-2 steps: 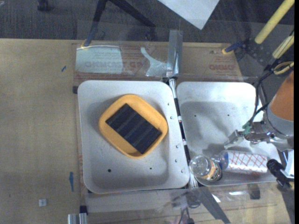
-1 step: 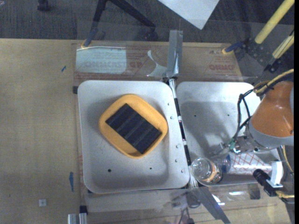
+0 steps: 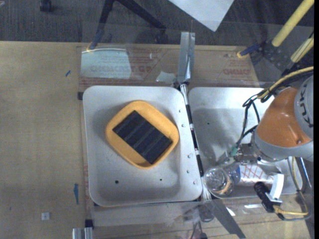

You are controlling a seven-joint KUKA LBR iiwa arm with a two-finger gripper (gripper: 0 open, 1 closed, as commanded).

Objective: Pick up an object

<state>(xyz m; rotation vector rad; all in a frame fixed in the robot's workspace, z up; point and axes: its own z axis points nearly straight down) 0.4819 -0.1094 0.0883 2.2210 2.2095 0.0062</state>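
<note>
The bottle [image 3: 230, 178] lies in the right bin's [image 3: 214, 108] near corner under the gripper [image 3: 244, 156], whose opening I cannot tell, so I would straddle its body squarely before lifting.

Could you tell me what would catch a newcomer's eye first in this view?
Most likely the yellow-orange tray with a dark ribbed insert, lying alone at a slant in the left bin. Next, the arm's orange band over the right bin, above a clear plastic bottle at that bin's near edge.

The yellow tray [image 3: 142, 139] blocks the left bin's [image 3: 97, 183] middle; its edges lie free.
</note>
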